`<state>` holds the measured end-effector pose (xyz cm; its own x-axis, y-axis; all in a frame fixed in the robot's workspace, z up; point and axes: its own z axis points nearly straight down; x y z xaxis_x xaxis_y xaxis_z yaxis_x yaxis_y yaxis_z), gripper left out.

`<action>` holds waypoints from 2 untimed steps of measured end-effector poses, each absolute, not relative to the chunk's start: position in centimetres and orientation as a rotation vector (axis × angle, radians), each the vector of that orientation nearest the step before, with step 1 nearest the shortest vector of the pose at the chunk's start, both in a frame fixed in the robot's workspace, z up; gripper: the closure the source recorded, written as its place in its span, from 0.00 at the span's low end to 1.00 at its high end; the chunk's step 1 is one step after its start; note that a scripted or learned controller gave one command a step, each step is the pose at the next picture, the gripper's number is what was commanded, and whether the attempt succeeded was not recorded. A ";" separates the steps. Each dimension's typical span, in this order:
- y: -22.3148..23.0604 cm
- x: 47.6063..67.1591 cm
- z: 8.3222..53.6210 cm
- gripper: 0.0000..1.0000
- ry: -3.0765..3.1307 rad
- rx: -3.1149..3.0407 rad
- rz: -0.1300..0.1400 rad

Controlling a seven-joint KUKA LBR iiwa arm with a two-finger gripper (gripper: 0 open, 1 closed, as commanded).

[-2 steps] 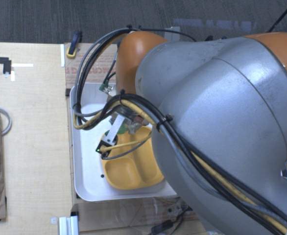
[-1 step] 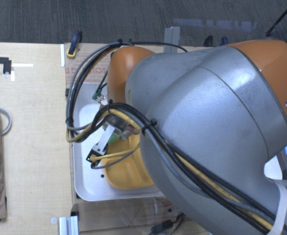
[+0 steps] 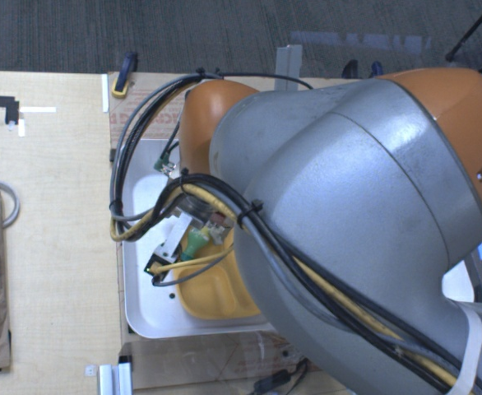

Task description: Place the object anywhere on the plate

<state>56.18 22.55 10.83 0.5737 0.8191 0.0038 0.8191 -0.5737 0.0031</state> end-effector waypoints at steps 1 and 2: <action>22.4 56.2 11.6 1.00 1.452 2.783 0.001; 23.2 66.3 10.8 1.00 1.173 2.919 0.011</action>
